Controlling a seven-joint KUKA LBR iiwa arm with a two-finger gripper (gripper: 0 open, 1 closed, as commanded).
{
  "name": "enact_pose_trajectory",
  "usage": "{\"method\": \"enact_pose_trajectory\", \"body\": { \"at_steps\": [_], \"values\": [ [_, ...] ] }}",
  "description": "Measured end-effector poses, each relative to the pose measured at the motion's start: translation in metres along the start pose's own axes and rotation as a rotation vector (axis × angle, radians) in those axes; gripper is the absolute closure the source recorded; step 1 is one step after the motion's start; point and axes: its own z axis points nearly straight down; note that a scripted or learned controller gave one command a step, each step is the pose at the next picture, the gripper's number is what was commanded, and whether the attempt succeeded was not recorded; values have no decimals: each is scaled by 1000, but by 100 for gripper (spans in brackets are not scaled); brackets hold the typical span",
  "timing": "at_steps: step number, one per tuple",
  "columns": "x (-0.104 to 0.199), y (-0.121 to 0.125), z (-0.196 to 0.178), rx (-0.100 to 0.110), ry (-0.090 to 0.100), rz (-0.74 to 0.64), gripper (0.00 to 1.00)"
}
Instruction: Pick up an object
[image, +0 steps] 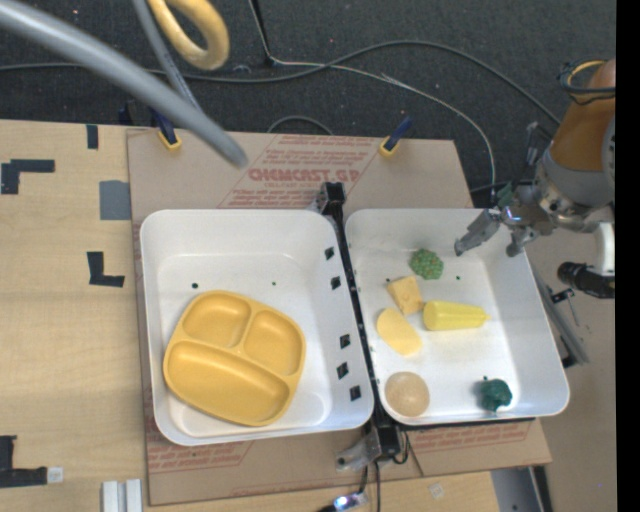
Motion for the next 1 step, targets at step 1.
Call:
{"method": "enact_pose_trajectory", "body": {
  "at_steps": [1],
  "values": [
    [1, 3, -10, -15, -4, -4, 0]
  ]
}}
